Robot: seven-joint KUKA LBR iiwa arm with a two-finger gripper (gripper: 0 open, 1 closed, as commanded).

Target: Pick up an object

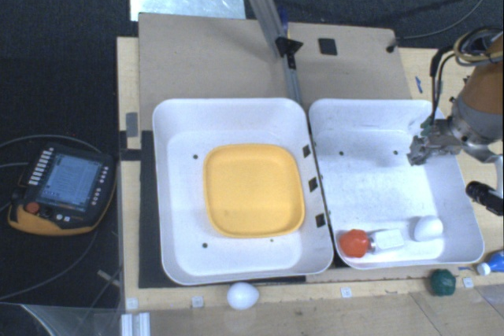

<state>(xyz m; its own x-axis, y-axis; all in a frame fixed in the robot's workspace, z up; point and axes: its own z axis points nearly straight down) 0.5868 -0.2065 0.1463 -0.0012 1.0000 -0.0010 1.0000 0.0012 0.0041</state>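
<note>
The gripper (pixel 419 151) hangs over the upper right part of the right bin (pixel 370 118), near its far right wall, with nothing visible between its tips; whether it is released or clenched I cannot tell (it is small and dark against the white floor). Along the near edge of that bin lie a red ball (pixel 353 242), a pale tube-like object (pixel 387 239) just beside it, and a white egg-shaped object (pixel 428 229), all well apart from the gripper. The left bin (pixel 177 169) holds a yellow plate (pixel 253 190). Outside the bins, on the bench's front edge, rest a white egg (pixel 242 295) and a dark green ball (pixel 442 282).
</note>
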